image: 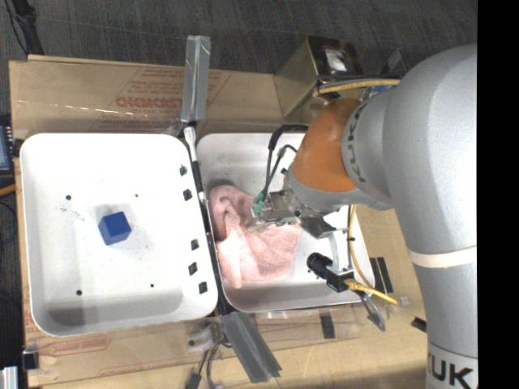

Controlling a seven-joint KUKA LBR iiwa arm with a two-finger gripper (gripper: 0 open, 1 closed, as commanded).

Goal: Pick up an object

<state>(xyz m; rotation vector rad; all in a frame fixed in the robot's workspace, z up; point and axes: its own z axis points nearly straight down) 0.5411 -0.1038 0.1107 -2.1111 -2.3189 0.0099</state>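
I log a pink cloth [253,254], crumpled and heaped, in the right bin [243,148] against its left wall. A small blue cube [114,227] sits flat mid-floor in the left bin [49,177].

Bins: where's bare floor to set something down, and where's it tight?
Left bin: bare floor on every side of the blue cube. Right bin: crowded, with the pink cloth and the end effector over most of it; small bare patch in its upper-left corner.

Dark grey carpet floor [243,14] surrounds a cardboard-covered bench [81,87].
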